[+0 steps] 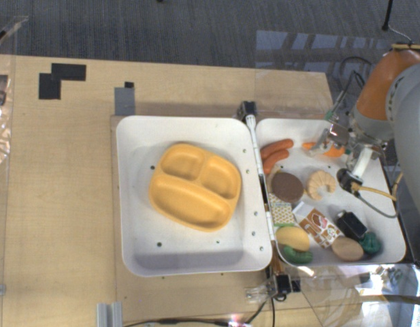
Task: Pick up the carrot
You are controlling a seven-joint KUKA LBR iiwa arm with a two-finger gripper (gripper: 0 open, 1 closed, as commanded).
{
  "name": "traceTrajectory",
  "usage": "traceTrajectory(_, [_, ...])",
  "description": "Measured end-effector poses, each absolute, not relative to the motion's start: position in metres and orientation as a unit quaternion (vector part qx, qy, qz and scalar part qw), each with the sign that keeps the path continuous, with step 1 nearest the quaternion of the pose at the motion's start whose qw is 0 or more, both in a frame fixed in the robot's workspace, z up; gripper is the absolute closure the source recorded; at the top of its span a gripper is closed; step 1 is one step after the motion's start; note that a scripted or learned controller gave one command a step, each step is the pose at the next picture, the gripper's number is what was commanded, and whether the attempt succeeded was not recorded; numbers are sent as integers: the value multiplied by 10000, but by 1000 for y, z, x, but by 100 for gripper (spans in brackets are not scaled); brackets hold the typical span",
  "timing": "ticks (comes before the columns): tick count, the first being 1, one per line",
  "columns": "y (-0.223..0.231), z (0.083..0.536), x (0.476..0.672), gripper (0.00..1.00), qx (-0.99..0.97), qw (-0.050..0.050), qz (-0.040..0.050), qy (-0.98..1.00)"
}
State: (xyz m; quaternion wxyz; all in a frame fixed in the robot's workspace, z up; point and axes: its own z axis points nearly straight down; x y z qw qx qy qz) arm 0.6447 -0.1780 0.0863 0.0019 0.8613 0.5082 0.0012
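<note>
Hiding part of carrot (330, 150), gripper (332, 139), fingertips hard to read

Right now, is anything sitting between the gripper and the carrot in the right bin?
Nothing visible does. The gripper is directly over the carrot, near the far edge of the right bin. The nearest neighbours lie off to the side: two sausages toward the divider and a croissant nearer the camera.

You've got smooth matt white plastic bins (128, 182), a glossy yellow plastic tray (195, 186), pale wood-look bench (53, 182) w/ clear shiny sheeting.
</note>
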Motion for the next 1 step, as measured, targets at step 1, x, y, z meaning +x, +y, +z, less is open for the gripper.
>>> traceTrajectory(1, [-176,99,648,100,8591,40,34,5118])
